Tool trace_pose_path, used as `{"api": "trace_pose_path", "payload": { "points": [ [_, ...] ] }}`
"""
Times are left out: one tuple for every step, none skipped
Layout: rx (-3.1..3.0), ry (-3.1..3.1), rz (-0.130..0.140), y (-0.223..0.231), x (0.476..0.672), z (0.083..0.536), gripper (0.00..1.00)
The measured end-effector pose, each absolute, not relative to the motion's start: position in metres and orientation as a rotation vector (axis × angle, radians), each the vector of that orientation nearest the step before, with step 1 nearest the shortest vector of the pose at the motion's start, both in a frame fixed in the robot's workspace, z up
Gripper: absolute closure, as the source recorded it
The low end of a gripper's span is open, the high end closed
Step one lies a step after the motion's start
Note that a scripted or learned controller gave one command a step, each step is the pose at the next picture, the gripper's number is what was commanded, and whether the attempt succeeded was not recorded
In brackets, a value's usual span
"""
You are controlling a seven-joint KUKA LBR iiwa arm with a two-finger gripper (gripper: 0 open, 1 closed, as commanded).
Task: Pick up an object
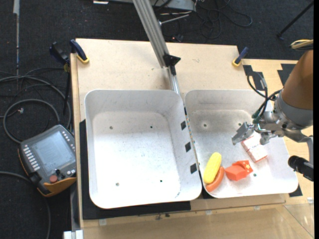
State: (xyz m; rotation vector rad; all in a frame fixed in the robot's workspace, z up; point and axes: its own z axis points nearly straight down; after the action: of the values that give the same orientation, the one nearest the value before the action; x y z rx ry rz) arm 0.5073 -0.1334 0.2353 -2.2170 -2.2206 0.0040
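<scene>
Nothing is lifted yet: the gripper (pixel 247 133) hangs with jaws spread apart just above the white box (pixel 254 149) lying near the right bin's (pixel 219 101) right edge, grasp still to come.

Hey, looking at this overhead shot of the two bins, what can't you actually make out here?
- Gripper: too small and blurred in the camera view to tell how its jaws stand, or whether it touches the white and red box beside it.
- Arm: cut off by the right edge.
- Orange piece: largely covered by the yellow object; its shape is unclear.
- Red object: too blurred to identify.
</scene>
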Motion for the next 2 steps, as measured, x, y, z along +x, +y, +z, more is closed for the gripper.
{"api": "trace_pose_path", "payload": {
  "points": [
    [-2.221,-2.221,0.000,-0.134,0.508,0.237,0.00],
    [-2.220,-2.217,0.005,-0.136,0.510,0.194,0.00]
  ]
}}
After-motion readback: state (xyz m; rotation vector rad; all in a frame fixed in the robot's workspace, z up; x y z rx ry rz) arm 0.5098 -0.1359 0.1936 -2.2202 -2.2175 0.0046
